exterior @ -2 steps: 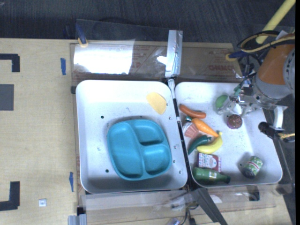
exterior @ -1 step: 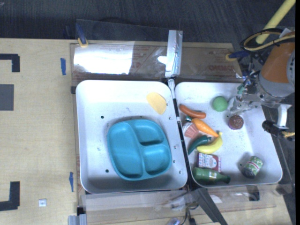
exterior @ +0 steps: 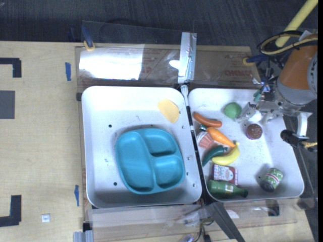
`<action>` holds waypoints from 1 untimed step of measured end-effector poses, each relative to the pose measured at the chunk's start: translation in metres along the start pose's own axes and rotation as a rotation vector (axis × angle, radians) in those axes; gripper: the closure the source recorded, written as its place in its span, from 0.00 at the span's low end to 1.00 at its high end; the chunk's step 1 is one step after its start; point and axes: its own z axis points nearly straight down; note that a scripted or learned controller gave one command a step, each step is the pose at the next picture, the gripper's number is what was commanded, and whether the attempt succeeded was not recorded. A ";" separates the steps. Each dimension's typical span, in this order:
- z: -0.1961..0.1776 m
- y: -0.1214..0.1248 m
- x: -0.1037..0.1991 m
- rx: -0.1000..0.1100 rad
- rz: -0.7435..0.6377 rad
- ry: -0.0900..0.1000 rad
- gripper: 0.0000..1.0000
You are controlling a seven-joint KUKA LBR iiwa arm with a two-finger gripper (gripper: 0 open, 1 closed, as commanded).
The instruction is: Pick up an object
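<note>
Your gripper (exterior: 258, 110) sits near the right bin's (exterior: 295, 158) back edge, between green ball (exterior: 232, 110) and brown disc (exterior: 254, 131); can't tell its state.

Wooden bench (exterior: 40, 150) bears two white bins, left (exterior: 96, 135) and right (exterior: 290, 160), side by side

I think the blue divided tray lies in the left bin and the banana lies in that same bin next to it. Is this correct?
Not quite. The blue divided tray does lie in the left bin, but the banana lies in the right bin, among the other toy foods. The camera view shows this.
</note>
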 end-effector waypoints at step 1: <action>0.011 -0.046 0.018 -0.001 -0.148 -0.012 0.00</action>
